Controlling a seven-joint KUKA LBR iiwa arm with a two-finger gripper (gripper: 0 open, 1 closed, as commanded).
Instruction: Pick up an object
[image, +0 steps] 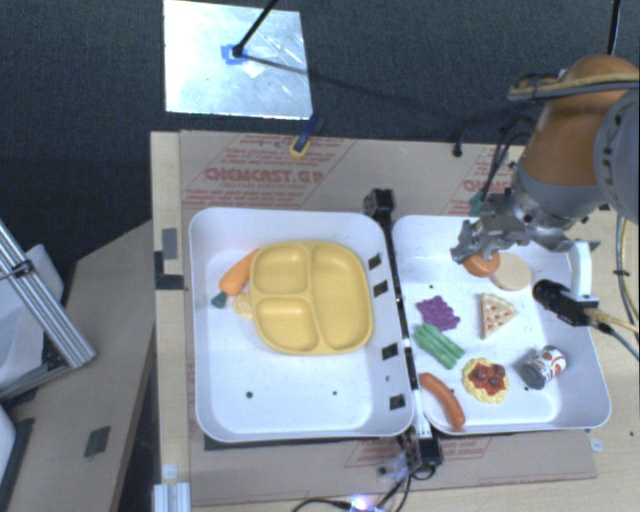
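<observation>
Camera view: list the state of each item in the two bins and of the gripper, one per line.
yellow tray: flat in left bin.
carrot: lying against tray's left rim.
gripper: low over right bin, above orange round piece.
pizza slice: lying flat.
sausage: lying flat.
can: on its side.

Seeing even, bright overhead light. White bins (300, 420) near blown out, little surface detail. Strong glare on foil-like sheet (238, 60) at 11 o'clock. Soft shadows only, faint under yellow tray (300, 295). Dark backdrop at 12 o'clock swallows detail. Overall soft focus, low resolution; arm (580, 120) at 2 o'clock slightly blurred.
</observation>
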